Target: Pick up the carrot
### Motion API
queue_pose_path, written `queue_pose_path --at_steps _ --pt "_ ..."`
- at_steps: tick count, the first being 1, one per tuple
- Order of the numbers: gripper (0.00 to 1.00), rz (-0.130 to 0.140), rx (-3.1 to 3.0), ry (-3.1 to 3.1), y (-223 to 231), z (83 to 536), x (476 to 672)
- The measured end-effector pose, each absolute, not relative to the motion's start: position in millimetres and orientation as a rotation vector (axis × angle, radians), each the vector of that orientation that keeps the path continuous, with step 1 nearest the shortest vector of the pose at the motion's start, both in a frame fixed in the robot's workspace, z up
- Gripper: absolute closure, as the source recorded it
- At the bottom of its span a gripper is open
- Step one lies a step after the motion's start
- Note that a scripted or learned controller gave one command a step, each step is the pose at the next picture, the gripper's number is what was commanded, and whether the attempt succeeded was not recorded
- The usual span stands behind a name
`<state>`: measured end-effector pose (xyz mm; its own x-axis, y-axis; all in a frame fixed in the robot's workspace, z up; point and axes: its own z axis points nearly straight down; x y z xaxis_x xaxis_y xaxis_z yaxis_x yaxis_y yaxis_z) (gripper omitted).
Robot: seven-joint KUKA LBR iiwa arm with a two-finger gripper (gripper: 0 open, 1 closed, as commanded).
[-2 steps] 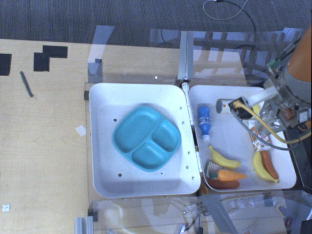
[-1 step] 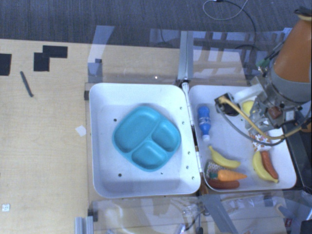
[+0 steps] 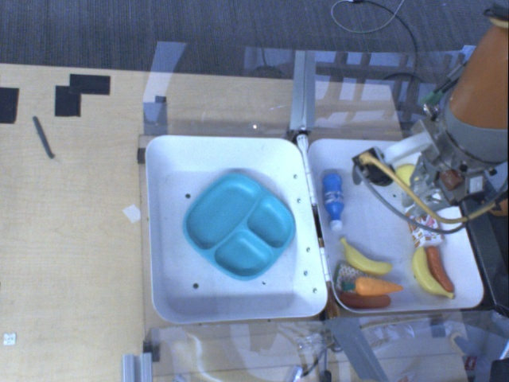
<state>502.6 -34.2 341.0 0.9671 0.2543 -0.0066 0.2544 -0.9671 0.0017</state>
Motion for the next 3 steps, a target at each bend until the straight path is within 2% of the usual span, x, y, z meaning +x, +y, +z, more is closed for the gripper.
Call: queue_pose_path --at_steps 3 --pt "1.00 -0.024 3.105 0.438 -33 365 509.2"
